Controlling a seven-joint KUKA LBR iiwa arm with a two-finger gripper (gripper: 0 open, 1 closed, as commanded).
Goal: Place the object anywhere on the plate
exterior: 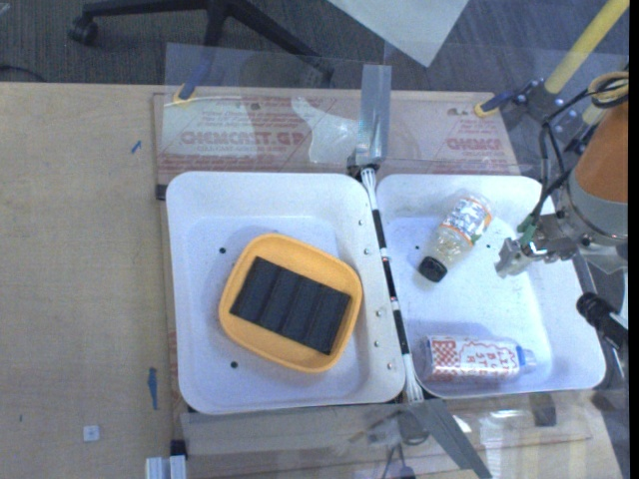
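Two white bins (190, 267) share the bench: yellow plate (290, 302) left, two bottles (457, 230) (477, 357) right, gripper (514, 259) beside them, its grip state unclear.

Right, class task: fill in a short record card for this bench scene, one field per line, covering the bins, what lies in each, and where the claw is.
left bin: holds a yellow plate
plate contents: black ridged block lying on it
right bin: two bottles, both lying on their sides
far bottle: small, black cap, crinkled label
near bottle: red and white label, by the near wall
claw: over the right bin, right of the far bottle, nothing seen in it
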